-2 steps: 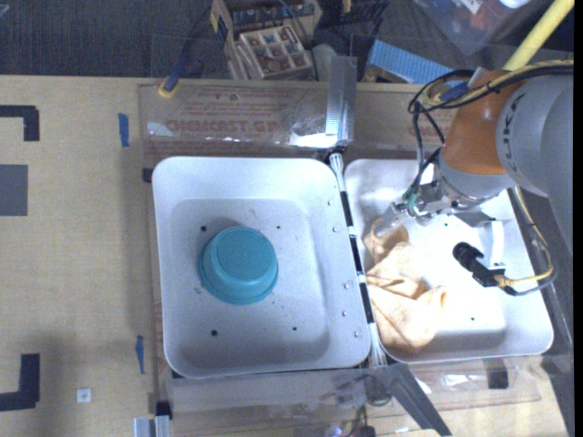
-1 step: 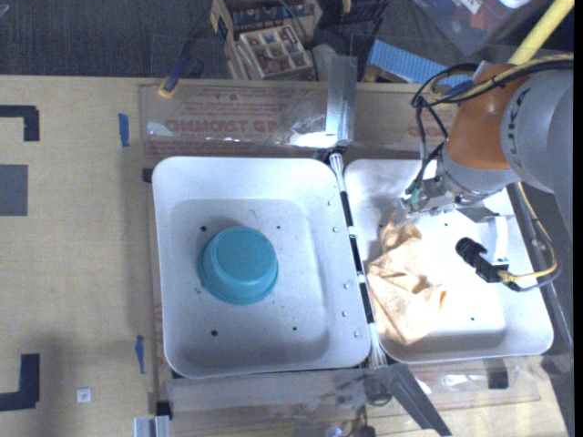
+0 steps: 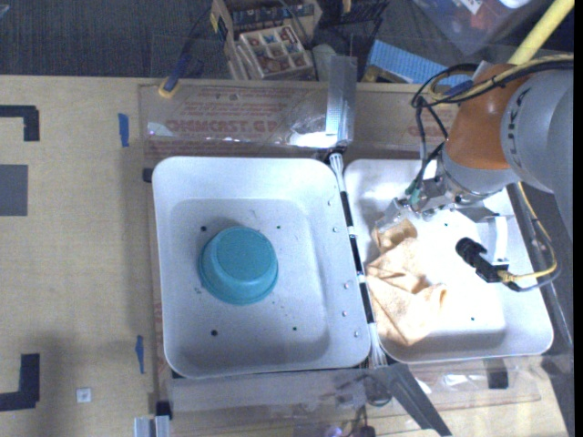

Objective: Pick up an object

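Note:
A teal bowl [image 3: 239, 264] lies upside down in the middle of the left bin [image 3: 173, 189]. A crumpled tan cloth [image 3: 401, 285] is spread over the left half of the right bin [image 3: 524, 330], against the divider. My gripper [image 3: 405, 215] reaches down from the grey and orange arm [image 3: 492, 135] and sits right at the cloth's upper edge, near the bin's back left. The arm's body hides the contact point.
A black part with a yellow cable [image 3: 483, 260] hangs over the right bin, just right of the cloth. Behind the bins lie a clear plastic bag [image 3: 237, 121] and a metal strip [image 3: 342, 98]. A raised ridge [image 3: 353, 244] separates the two bins.

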`<state>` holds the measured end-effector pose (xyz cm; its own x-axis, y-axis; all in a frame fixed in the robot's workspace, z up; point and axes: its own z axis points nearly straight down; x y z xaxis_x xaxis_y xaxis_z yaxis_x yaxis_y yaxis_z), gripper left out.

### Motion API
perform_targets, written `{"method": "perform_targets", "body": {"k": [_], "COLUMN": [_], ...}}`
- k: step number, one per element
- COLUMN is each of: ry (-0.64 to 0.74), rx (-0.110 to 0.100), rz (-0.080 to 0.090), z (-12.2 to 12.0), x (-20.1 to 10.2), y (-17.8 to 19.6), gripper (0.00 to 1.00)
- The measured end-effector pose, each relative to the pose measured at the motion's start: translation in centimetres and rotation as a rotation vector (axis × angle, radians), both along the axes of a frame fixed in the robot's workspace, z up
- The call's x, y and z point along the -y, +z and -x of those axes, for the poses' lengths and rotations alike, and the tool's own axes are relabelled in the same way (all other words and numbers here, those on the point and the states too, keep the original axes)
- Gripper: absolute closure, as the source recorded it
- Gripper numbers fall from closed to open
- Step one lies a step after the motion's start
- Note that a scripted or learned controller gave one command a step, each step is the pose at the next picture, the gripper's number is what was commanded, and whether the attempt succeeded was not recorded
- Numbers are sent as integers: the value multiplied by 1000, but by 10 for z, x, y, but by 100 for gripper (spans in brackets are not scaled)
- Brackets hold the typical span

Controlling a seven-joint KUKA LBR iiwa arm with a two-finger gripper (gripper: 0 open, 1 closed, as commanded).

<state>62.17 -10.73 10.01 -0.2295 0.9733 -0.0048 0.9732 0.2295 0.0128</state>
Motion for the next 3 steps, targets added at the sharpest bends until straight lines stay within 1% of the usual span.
{"method": "perform_targets", "body": {"k": [1,2,3], "ry": [0,0,52], "rx": [5,5,-6], "rz": [2,2,0], "z": [-1,-1,12], "x": [1,1,-7], "y": [11,11,-11], "gripper": [100,0,0]}}
